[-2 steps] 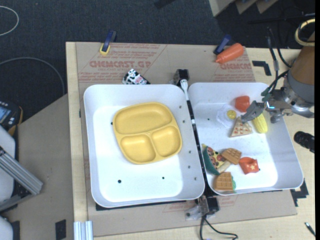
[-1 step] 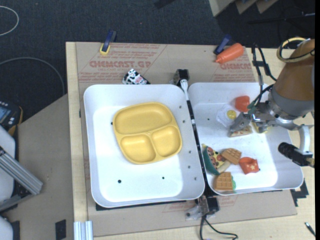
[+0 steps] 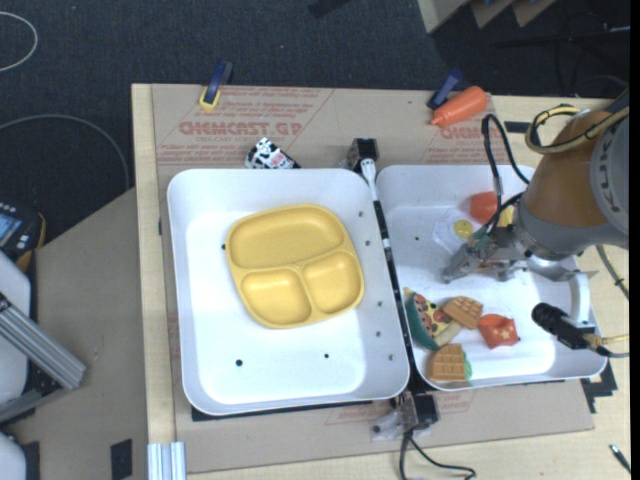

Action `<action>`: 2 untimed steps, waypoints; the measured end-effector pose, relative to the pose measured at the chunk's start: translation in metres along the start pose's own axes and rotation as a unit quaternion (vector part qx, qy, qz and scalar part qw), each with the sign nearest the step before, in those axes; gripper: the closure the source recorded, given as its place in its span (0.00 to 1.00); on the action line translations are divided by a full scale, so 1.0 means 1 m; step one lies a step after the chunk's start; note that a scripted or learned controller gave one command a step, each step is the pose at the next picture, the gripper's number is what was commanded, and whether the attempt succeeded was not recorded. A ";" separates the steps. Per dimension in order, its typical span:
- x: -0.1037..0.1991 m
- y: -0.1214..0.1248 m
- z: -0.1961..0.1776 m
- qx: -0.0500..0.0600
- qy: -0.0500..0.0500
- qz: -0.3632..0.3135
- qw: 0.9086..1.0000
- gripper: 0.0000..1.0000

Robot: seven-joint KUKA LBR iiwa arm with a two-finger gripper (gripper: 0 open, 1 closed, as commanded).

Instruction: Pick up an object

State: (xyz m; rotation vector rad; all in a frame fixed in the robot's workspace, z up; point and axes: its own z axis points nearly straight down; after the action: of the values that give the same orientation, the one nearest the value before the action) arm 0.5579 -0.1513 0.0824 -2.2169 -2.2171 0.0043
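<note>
Two white bins sit on the bench: left of the gripper lies a yellow divided tray; toy foods cluster just below it. Fingers' state: cannot tell. Closing short could nudge pieces, catching nothing

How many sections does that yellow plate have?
3. The yellow plastic divided plate in the left white bin has one wide section along its far side and two smaller ones nearer the camera.

2 white bins, 1 yellow divided plate, approx 6 small toy foods, some partly hidden.
</note>
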 end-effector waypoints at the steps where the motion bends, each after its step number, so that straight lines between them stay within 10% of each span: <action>1: 0.000 0.000 -0.002 -0.002 0.000 0.000 1.000 0.00; 2: 0.000 0.000 -0.013 -0.003 -0.001 0.001 1.000 1.00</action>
State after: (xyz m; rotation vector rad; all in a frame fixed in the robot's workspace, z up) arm 0.5583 -0.1515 0.0953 -2.2224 -2.2192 -0.0006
